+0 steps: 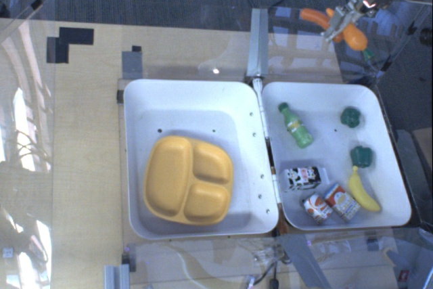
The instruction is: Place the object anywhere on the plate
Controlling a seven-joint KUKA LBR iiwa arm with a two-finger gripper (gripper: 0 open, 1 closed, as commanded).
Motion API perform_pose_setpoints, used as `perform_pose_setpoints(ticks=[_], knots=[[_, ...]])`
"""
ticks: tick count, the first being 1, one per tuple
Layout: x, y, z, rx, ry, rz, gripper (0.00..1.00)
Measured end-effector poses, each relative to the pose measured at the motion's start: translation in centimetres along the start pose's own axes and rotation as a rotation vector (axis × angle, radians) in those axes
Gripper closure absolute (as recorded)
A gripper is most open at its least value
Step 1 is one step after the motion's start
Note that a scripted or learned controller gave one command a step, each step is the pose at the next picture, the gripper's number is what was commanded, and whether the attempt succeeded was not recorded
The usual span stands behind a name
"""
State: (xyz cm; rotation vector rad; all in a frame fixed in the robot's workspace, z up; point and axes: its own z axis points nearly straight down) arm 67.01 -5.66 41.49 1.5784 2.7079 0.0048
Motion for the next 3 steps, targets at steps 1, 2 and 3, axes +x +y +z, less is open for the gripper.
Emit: perform_pose_setpoints(ticks=[1,2,3], knots=[[5.0,-1.2,13.3,0.002,0.003,-0.252,1.0],[9.1,-4.9,16.6,0.002,0.004,-0.249,1.0],[15.6,-4.3,16.5,0.002,0.004,-0.32,1.0]])
